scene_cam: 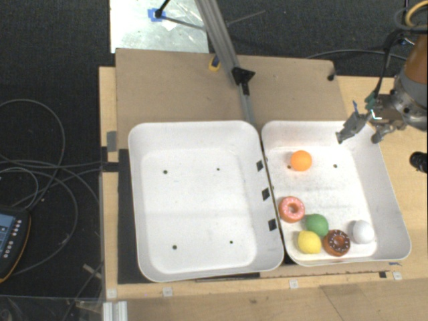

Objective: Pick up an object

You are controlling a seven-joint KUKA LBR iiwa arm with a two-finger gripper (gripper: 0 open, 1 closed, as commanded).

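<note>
While my gripper (363,129) hovered empty with fingers spread over the right bin's (388,179) far corner, the orange ball (301,160) lay nearest, leftward and toward the bin's middle.

One fixed camera looks down from above at a slant, set far enough back to take in the whole worktop (200,85) with dark floor around it. The left bin (144,139) and right bin (374,179) lie side by side across the middle of the frame. The arm (414,79) enters from the right edge.
</note>
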